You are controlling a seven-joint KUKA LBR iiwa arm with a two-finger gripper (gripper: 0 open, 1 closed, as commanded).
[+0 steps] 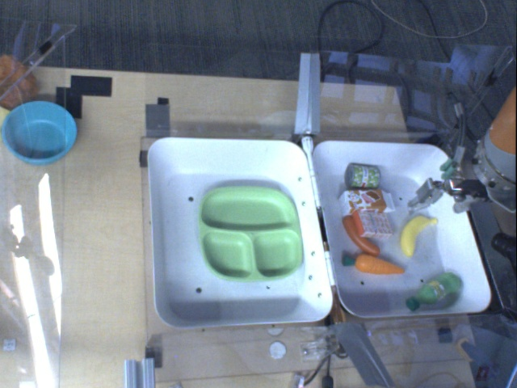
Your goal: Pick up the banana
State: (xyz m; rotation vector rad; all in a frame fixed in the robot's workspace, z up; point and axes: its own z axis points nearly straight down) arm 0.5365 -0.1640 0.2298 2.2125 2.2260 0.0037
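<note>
— Camera view first: where is the banana (416,234) seen?

— It is seen as a short, curved, smooth yellow piece lying on the floor of the right bin (477,249), toward its right side.

— And the gripper (432,191)?

— It is found just beyond the banana's far end, at the right bin's right side. Two thin metallic fingers (423,193) are seen slightly spread, and nothing is held between them.

— What else is noted in that bin?

— A round green-labelled can (363,175), a flat printed packet (371,214), two tapered orange carrots (378,265) and a glossy green bottle-shaped item (436,291) are noted.

— And the left bin (174,217)?

— A moulded pale-green tray (250,230) with three rounded compartments is held there. A blue bowl (40,131) is seen at the far left.
</note>
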